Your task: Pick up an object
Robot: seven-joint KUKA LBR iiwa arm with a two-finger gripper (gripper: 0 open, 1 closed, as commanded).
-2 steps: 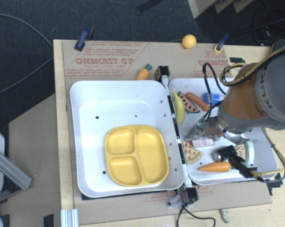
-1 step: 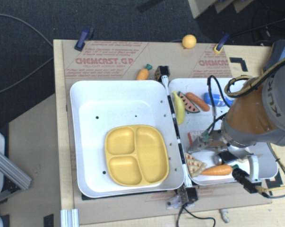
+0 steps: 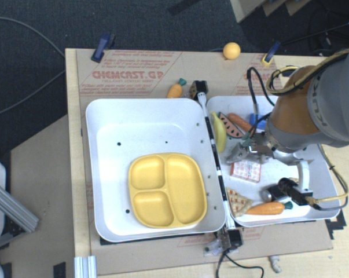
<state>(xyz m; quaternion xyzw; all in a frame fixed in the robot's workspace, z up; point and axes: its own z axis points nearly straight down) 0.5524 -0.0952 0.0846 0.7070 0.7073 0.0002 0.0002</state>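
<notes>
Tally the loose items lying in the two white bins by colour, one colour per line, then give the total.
Yellow: 2, the divided plate in the left bin and the banana in the right bin.
Orange: 2, the carrot and the sausage.
Red and white: 1, the small packet.
Tan: 1, the waffle piece.
Total: 6, though the arm may hide more.

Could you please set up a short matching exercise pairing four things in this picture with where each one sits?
Things:
1. yellow tray
2. carrot
3. ball
4. banana

Places:
A. on the bench beyond the bins
B. left bin
C. right bin, near edge
D. right bin, by the wall shared with the left bin

Pairs: 1-B, 2-C, 3-A, 4-D
</notes>
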